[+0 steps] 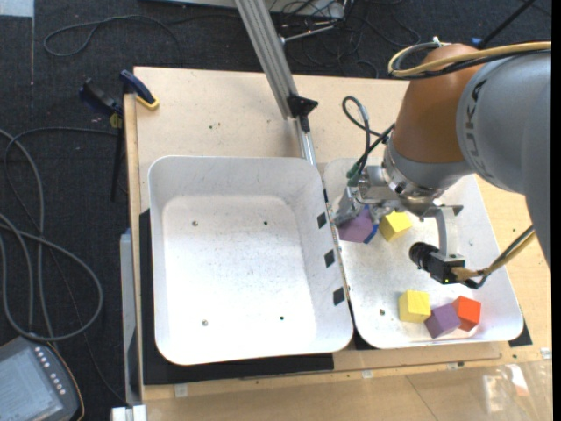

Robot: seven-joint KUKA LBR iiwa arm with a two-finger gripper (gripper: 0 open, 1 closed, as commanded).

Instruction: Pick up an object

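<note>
Seemingly purple block (357, 228) tilted, beside yellow cube (396, 224).

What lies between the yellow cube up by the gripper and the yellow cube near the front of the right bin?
In the camera view, between the upper yellow cube and the lower yellow cube lies bare white floor of the right bin; a black fitting sits just right of that line.
</note>
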